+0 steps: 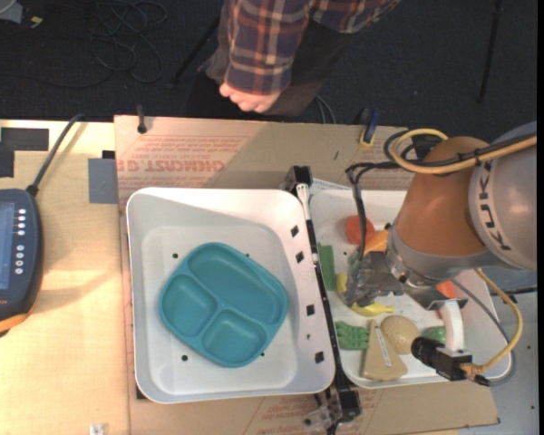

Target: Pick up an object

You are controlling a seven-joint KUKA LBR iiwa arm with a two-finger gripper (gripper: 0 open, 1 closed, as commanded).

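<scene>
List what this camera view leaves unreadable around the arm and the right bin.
- Gripper: it sits low among the items; the arm's wrist and shadow hide its tip and whatever lies under it.
- Right bin: the arm covers its middle and far right side.
- Orange item: half hidden by the arm, too small to identify.
- Yellow item: partly under the gripper, shape unclear.
- Person: cut off by the top edge.

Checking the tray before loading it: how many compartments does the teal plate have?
3. The teal plate in the left bin has one long compartment along its upper-left side and two smaller ones along its lower-right side.
</scene>
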